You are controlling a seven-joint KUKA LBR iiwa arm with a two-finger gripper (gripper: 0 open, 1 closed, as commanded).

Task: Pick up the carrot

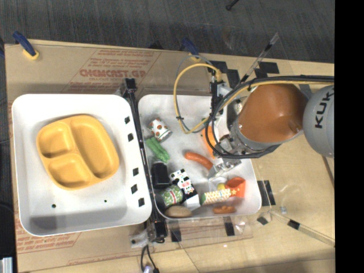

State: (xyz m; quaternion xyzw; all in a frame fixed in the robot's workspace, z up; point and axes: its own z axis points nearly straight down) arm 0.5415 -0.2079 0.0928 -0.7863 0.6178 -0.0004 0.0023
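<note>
My arm point(319, 123) comes in from three o'clock and hangs over the right bin point(170, 102), the orange band point(270, 114) covering that bin's two o'clock corner, with yellow and black cables point(183, 95) looping out from the wrist toward eleven o'clock. My gripper point(219, 167) sits low over the bin's middle, and from this angle I cannot tell whether it is spread or pressed together; nothing is plainly caught in it. The carrot point(197, 158), a short orange-red piece, lies on the bin floor just at nine o'clock of my gripper, slanting from ten to four o'clock, close to the tool but, as far as I can see, not in it. At six o'clock of the gripper lie a corn cob point(219, 196) and a red pepper point(236, 186), touching each other, and a small orange piece point(223, 209) lies beside the near wall. At nine o'clock of the carrot there is a green vegetable point(156, 150), and a red and white can point(160, 129) lies at eleven o'clock. Toward seven o'clock lie a black block point(160, 174), a cow-spotted box point(183, 181), a green bottle point(172, 197) and a brown potato point(179, 211), crowded together. The left bin point(34, 209) holds a yellow tray point(77, 151) with three sections, well apart from me
</note>
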